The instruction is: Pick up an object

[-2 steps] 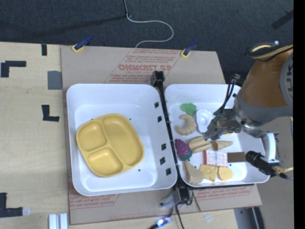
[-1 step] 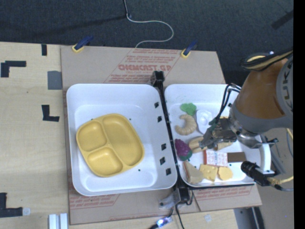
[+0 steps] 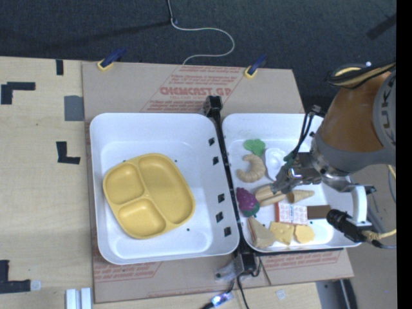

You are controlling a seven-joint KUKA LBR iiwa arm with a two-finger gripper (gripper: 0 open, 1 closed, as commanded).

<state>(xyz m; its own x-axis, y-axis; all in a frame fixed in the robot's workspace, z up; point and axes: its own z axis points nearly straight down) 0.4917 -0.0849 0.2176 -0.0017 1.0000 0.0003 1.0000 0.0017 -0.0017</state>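
In the right bin [image 3: 293, 122], the hand [image 3: 288, 180] hangs low over the toy food, just right of the croissant [image 3: 252, 168] and just above a tan stick-shaped piece [image 3: 275, 192]. How far it is open cannot be told, nor whether it touches anything. A purple grape bunch [image 3: 247, 200] lies left of the stick.

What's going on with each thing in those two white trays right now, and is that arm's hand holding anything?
Yellow divided plate: flat in left bin, nothing on it.
Croissant: loose in right bin.
Green piece: loose, untouched.
Purple grapes: loose by the divider.
Cheese pieces: loose at the near edge.
Gripper: low over the toys, grasp unclear.
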